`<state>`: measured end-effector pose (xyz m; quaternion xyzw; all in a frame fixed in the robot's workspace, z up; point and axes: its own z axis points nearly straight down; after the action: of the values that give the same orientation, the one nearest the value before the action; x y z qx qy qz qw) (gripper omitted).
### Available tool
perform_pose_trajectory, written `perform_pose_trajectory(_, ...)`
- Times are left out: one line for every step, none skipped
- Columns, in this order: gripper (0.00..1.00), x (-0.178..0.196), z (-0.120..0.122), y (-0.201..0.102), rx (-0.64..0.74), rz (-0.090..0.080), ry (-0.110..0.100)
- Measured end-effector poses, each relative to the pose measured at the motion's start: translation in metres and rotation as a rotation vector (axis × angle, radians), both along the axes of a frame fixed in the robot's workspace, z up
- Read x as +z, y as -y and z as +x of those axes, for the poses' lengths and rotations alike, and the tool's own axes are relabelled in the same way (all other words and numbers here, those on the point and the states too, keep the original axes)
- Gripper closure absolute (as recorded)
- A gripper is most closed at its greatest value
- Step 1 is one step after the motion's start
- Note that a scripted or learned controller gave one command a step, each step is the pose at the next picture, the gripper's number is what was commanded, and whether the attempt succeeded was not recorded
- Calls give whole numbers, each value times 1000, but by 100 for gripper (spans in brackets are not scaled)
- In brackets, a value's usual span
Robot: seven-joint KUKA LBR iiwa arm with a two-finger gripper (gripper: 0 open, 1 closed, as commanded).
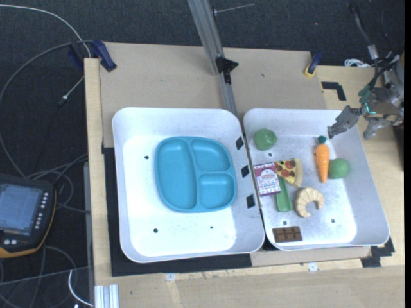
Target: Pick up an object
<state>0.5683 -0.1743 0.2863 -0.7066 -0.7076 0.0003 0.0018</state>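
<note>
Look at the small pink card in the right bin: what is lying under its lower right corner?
A green stick-shaped toy pokes out from beneath the pink card, running down toward the croissant. Its upper end is covered by the card, so how far it extends cannot be seen.

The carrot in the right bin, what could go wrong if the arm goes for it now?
The carrot lies touching a green ball, so a grab could nudge the ball or catch both. The gripper sits at the bin's upper right rim and might clip it going down. The carrot's tapered shape may slip.
</note>
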Motion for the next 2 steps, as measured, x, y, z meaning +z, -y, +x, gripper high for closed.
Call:
perform_pose_trajectory(0, 0, 0, 0, 0, 0, 0)
perform_pose_trajectory(0, -61, -3, 5, -2, 0, -5)
